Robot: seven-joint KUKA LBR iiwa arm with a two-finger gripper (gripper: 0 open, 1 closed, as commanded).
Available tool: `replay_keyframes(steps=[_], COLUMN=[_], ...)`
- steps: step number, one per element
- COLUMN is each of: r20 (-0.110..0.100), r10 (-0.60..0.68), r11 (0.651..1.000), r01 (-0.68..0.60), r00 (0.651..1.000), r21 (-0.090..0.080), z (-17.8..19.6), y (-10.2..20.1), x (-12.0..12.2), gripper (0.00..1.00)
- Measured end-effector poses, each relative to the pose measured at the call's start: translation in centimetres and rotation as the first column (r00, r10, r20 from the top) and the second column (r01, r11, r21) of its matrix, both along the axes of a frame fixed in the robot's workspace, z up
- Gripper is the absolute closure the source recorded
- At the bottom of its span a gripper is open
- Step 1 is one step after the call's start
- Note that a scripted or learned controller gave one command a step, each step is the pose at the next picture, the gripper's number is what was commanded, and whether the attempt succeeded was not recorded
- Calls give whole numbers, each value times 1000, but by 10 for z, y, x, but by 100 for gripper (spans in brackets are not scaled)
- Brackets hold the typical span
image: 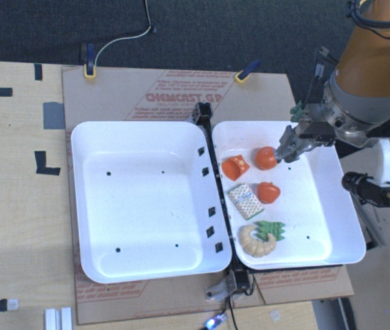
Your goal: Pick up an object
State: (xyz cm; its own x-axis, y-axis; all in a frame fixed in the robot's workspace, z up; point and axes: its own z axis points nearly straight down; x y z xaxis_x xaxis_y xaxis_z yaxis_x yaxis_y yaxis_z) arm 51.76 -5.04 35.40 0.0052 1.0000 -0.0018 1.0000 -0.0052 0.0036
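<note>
Two shallow white bins sit side by side on a cardboard sheet (pixel 181 98) clamped to the tabletop (pixel 16 184); the sheet likely serves as a fixed base that keeps both bins in register under the overhead camera. The left bin (pixel 84 143) carries no objects. The right bin (pixel 342 232) holds all the candidates for picking, gathered toward its left half, next to the black divider (pixel 212 184) between the bins.

Count of objects in the right bin: five. One round red tomato-like piece (pixel 265 158) at centre right of the frame; one orange-red wedge-shaped piece (pixel 234 167) just to its left; one smaller red piece (pixel 269 192) below; one patterned cracker-like block (pixel 245 201) touching or nearly touching that red piece on its left; and one tan pastry-like piece with a green leafy top (pixel 260 239) nearest the lower rim.

The arm (pixel 370 53) enters from the right of the frame and angles downward, which puts the gripper (pixel 287 150) low over the bin, just right of the round red piece and apparently touching it. Whether its fingers are spread or closed cannot be told from this angle, and nothing is seen between them. Judged from this placement, the round red piece is the likely target and the grasp is not yet secured.

Two clamps, one blue and yellow (pixel 88 64) and one blue (pixel 248 71), pin the sheet's upper edge.
</note>
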Motion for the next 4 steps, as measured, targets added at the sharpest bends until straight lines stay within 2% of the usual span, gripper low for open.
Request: replay_keyframes(steps=[1, 2, 3, 4], r20=[-4, 5, -5, 8], r10=[14, 15, 12, 9], r11=[1000, 1000, 1000, 1000], r01=[-14, -15, -12, -9], r00=[1000, 1000, 1000, 1000], r21=[3, 5, 1, 5], z=[10, 94, 80, 187], y=[84, 145, 203, 238], x=[-27, -8, 1, 47], gripper=[100, 100, 100, 100])
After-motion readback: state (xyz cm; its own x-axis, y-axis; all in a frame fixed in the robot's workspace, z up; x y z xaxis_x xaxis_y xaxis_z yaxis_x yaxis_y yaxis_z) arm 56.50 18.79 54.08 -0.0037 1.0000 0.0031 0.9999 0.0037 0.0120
